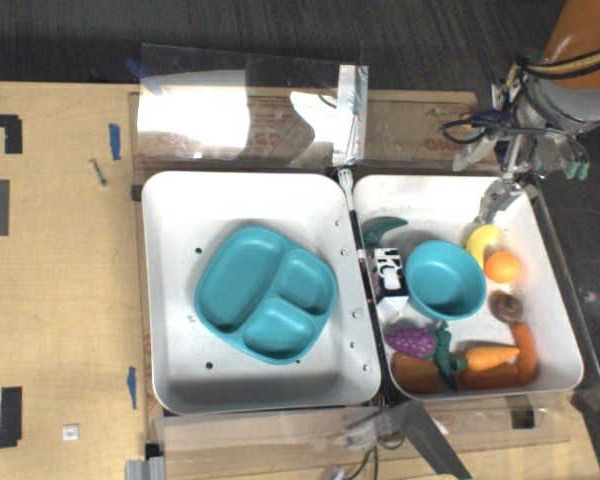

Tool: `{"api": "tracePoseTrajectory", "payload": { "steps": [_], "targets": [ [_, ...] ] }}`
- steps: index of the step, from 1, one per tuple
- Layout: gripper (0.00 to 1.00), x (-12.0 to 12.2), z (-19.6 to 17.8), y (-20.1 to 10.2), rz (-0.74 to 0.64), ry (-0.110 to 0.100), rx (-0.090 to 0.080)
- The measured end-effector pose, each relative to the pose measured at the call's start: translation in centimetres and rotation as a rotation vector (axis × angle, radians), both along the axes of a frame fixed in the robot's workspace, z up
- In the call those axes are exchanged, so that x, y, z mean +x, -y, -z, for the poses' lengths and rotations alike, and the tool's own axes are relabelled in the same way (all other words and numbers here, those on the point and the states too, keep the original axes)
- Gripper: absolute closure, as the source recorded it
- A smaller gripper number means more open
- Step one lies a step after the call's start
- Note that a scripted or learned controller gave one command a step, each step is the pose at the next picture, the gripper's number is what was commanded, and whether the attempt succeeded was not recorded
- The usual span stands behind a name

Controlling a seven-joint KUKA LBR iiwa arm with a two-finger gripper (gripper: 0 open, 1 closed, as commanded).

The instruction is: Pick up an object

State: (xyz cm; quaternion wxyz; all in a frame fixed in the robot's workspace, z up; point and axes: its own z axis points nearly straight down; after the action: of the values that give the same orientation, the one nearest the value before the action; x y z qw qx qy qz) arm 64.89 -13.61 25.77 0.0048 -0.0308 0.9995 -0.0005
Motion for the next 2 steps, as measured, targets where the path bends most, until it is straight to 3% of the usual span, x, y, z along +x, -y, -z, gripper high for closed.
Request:
{"api": "tracePoseTrajectory", "payload": {
  "steps": [1, 2],
  "targets": [
    [0.00, -0.8, 15.7, 1.4, -0.002, 0.005, -0.001],
    [0.00, -6.6, 16.8, 3.6, -0.035, 0.000, -0.002]
  ]
}}
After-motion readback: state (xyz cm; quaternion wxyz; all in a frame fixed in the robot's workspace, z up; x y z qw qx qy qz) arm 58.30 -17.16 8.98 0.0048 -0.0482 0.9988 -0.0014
